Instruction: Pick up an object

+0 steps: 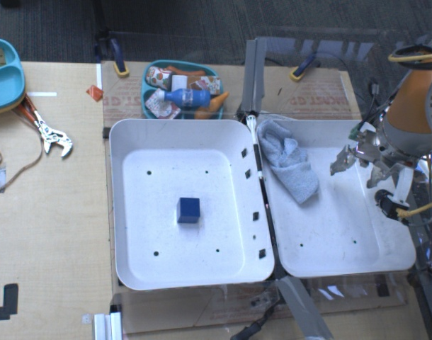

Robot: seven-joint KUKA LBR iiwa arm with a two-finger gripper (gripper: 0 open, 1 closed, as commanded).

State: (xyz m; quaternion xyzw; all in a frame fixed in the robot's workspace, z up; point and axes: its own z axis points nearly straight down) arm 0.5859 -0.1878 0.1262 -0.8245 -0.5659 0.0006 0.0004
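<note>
A crumpled soft grey cloth (290, 165) lies diagonally, upper-left to lower-right; the metal gripper (357, 163) at right hangs spread, empty.

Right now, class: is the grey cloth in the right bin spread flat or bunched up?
Bunched up. The grey cloth sits as a crumpled heap with folds, against the right bin's upper left corner.

arm (414, 98): cut off at right edge | teal tray (3, 76): cut by left edge | tub (182, 91) contents: indistinct
</note>
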